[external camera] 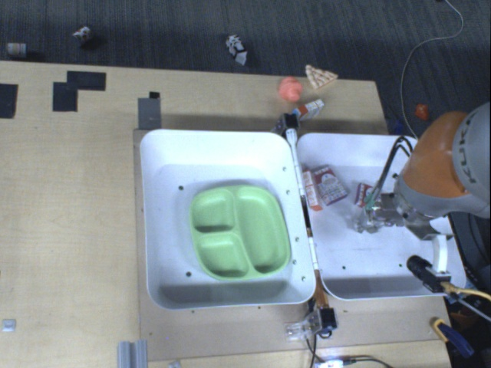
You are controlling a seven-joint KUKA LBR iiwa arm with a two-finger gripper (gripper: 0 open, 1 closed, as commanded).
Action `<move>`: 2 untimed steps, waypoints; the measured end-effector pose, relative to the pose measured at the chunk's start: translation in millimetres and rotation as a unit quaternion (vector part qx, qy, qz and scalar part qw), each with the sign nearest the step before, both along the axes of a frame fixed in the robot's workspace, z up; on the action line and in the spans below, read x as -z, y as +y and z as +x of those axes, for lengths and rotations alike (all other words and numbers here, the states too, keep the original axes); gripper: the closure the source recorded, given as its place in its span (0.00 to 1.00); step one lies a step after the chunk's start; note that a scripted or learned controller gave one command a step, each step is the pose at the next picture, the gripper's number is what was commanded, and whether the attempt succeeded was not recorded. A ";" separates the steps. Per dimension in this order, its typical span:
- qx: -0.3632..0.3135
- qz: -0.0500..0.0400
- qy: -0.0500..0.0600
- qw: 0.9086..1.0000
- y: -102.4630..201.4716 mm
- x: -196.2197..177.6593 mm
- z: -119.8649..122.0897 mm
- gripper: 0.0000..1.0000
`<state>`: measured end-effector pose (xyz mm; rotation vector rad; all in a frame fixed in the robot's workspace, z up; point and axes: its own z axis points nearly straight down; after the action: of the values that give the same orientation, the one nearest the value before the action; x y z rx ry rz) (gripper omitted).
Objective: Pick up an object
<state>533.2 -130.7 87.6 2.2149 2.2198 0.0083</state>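
We see the gripper (pixel 368 222) lowered into the right bin (pixel 383 278), reaching in under the arm (pixel 445 167) with its orange band, and at this size and slant we cannot tell how its jaws stand, nor can we make out anything between them. Nearest to the jaws is a small reddish object (pixel 363 193), lying just above and beside them on the bin floor, partly hidden by the arm's cabling, so we cannot say whether it touches the gripper. A little further off, to the jaws' left in the picture, lies a flat red-and-white packet (pixel 324 187) on the same floor, close to the wall that the two bins share and apart from the gripper. Beyond that wall, well away from the jaws, we find the left bin (pixel 165 205), and in it a green divided tray (pixel 239 231) lying flat with its three compartments facing up. Farther still from the jaws, past the bins' far rims, a pink ball (pixel 290 89) and a wedge-shaped piece (pixel 321 77) rest near each other at the edge of the wooden bench (pixel 69 228).
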 end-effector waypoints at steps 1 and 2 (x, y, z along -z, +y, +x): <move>0.000 -0.001 -0.001 1.000 -0.1 0.6 0.0 0.00; -0.001 -0.001 -0.003 1.000 0.5 -10.9 1.8 1.00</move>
<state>535.0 -130.2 98.4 2.2091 2.2175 0.0141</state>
